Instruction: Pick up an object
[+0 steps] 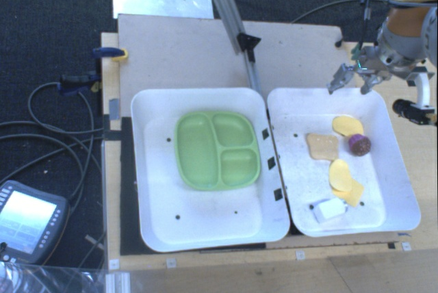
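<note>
My gripper [354,81] hangs over the back rim of the right bin [393,206], fingers spread open with nothing between them. Inside that bin lie a tan toast slice [322,146], a yellow piece [348,125], a purple round object [359,144], a yellow oval slice [340,175] overlapping a yellow wedge [354,193], and a small white block [329,209]. All these things sit in front of and below the gripper, apart from it.
The left bin [154,216] holds a green divided plate [218,150]. A slanted metal pole [226,1] crosses the board behind the bins. A pendant [27,220] and cables lie on the floor at left.
</note>
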`<state>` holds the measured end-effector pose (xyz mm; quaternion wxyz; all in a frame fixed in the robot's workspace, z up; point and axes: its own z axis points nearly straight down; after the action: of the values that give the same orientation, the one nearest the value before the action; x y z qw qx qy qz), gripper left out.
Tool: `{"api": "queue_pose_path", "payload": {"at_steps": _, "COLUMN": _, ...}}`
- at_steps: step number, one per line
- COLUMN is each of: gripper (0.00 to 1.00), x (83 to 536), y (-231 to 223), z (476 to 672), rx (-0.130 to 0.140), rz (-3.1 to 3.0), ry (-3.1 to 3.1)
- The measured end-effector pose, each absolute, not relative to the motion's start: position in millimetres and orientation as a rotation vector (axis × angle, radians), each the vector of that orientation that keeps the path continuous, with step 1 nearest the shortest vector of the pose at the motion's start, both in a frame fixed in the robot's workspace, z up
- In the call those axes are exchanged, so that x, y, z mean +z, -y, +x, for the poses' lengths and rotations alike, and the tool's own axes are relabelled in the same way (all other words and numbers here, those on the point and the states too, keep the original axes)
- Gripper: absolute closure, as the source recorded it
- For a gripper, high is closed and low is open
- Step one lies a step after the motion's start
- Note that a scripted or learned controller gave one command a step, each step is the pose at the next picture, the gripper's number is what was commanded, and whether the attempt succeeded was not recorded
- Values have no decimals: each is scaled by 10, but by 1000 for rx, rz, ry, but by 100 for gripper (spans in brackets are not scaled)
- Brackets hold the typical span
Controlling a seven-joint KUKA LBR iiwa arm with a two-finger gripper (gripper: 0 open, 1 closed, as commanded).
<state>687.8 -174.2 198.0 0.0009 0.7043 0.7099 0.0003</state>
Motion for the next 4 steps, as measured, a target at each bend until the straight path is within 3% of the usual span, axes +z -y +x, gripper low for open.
{"api": "queue_pose_path", "payload": {"at_steps": 1, "gripper": 0, "x": 1981, "y": 1745, "z": 6877, "rx": -1, "rz": 2210, "ry": -2230}}
{"api": "queue_pose_path", "payload": {"at_steps": 3, "gripper": 0, "x": 955, "y": 1833, "z": 6893, "rx": -6, "rz": 2217, "ry": -2229}}
{"api": "queue_pose_path", "payload": {"at_steps": 4, "gripper": 0, "x": 934, "y": 1840, "z": 6898, "rx": -5, "rz": 2214, "ry": -2231}}
